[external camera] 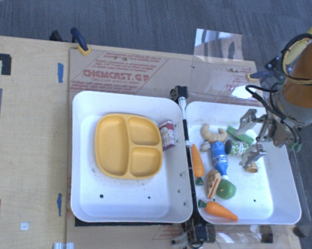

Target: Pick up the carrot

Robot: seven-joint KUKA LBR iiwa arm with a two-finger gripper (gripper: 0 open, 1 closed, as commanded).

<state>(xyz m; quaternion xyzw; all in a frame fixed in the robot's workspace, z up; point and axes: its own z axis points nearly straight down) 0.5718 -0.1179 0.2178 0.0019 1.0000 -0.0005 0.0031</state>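
Carrot point(221, 209) near right bin point(278, 211) front wall, second carrot point(197, 162) against divider, gripper point(257, 139) jaws apart, holding nothing, above green bottle point(237, 148), lime point(226, 189) just behind.

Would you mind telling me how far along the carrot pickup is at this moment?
Nothing looks done yet: one carrot lies against the right bin's left wall, another carrot near its front edge. In hand: the gripper sits over the bin's back right area, above the clutter, with no carrot between its fingers. Left: move to a carrot, grasp it, lift.
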